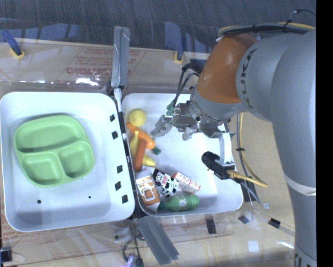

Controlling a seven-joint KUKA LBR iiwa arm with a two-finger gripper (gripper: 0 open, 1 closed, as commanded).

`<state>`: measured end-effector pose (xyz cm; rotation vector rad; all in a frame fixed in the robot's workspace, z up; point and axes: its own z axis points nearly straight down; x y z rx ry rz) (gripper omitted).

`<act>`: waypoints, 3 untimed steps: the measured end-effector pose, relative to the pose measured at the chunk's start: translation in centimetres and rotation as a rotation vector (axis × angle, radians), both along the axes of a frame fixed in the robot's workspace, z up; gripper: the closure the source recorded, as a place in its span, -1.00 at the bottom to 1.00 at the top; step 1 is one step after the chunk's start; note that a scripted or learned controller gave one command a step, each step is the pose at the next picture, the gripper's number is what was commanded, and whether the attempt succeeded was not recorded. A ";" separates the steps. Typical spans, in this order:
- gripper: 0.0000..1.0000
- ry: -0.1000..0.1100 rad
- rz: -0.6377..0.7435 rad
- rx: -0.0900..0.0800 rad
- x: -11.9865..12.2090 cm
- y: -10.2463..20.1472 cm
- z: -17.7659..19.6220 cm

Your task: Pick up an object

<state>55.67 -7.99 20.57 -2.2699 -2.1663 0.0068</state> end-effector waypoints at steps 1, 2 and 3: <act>-1.00 0.000 0.036 0.001 -1.2 -2.6 -9.4; -1.00 -0.002 -0.031 0.000 3.3 -2.8 -11.5; 1.00 -0.001 -0.028 0.000 3.3 -2.8 -10.5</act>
